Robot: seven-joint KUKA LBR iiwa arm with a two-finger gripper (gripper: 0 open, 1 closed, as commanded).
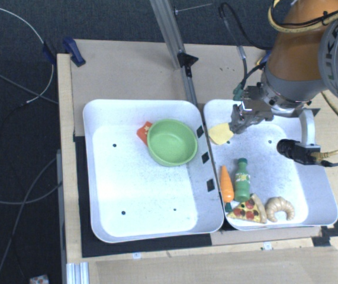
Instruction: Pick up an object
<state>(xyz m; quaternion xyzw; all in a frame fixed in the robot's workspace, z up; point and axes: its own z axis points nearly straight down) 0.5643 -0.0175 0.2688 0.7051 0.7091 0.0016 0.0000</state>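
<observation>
Pastry first, nearest us: a glossy tan croissant (pixel 280 207) beside a flat pizza slice (pixel 248 212), a green bottle (pixel 242 180) and a tapered orange carrot (pixel 227 184); all lie low in the right bin (pixel 311 185); farther back, the gripper (pixel 240 125) hovers just beside a pale yellow, rounded piece (pixel 220 134) — we cannot tell its finger state; we'd centre over that piece before descending; leftward, a smooth green bowl (pixel 171 141) — hollow, thin-rimmed

I see green bowl (pixel 171 141), orange-red bit (pixel 143 132) behind it, pale yellow piece (pixel 220 134), orange carrot (pixel 227 183), green bottle (pixel 241 181), tan croissant (pixel 280 208), white bins (pixel 106 188).
</observation>
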